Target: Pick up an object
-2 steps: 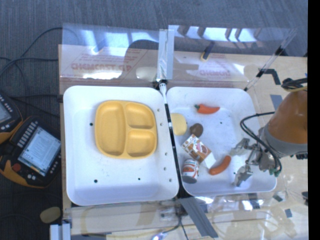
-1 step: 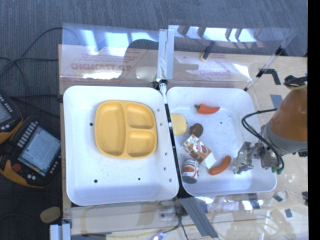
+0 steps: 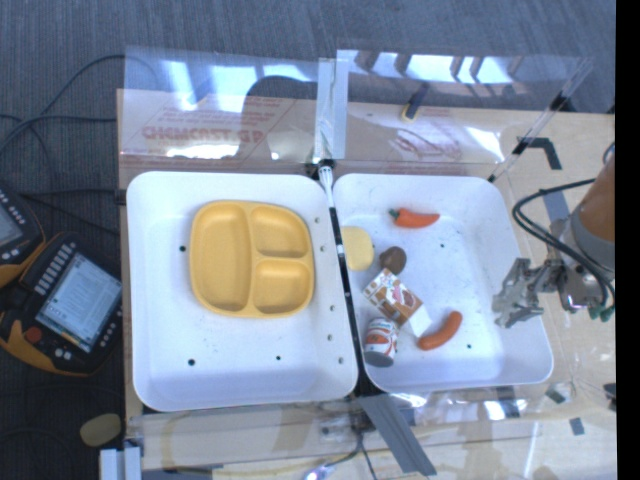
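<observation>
My gripper [image 3: 516, 298] hangs over the right rim of the right bin [image 3: 470, 363], with nothing visible between its metal fingers. To its left lies a small sausage [image 3: 440, 330]. Further left are a brown-and-white packet [image 3: 392, 297], a small can [image 3: 380, 340], a dark brown round piece [image 3: 392, 260] and a pale yellow round piece [image 3: 357, 247]. An orange carrot [image 3: 414, 218] lies near the bin's back.
The left bin [image 3: 160, 368] holds a yellow divided tray [image 3: 251, 258]. Clear plastic walls stand behind both bins. Cables run by the arm at the right, and a teach pendant [image 3: 60, 298] sits on the floor at the left.
</observation>
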`<state>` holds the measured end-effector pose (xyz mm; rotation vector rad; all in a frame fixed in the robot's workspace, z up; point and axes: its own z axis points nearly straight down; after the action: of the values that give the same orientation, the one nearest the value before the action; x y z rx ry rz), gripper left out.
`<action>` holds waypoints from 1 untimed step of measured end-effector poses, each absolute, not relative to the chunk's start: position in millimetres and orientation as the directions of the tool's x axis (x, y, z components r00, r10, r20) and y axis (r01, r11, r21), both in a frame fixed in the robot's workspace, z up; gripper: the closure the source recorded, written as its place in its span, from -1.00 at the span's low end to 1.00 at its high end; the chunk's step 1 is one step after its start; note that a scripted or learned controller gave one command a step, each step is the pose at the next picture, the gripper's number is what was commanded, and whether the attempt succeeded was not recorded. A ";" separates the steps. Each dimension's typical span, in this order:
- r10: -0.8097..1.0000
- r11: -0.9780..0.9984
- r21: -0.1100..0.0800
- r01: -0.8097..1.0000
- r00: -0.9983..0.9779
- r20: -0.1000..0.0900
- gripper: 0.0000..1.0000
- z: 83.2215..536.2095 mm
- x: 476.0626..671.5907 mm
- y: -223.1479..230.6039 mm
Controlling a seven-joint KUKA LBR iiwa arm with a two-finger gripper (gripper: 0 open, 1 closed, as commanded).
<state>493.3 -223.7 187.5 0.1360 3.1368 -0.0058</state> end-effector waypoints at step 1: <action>-0.203 0.979 -0.003 -0.203 -0.979 -0.002 1.00 206.7 485.2 -223.7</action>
<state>485.2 -223.7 206.7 -0.3201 3.1229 -0.0044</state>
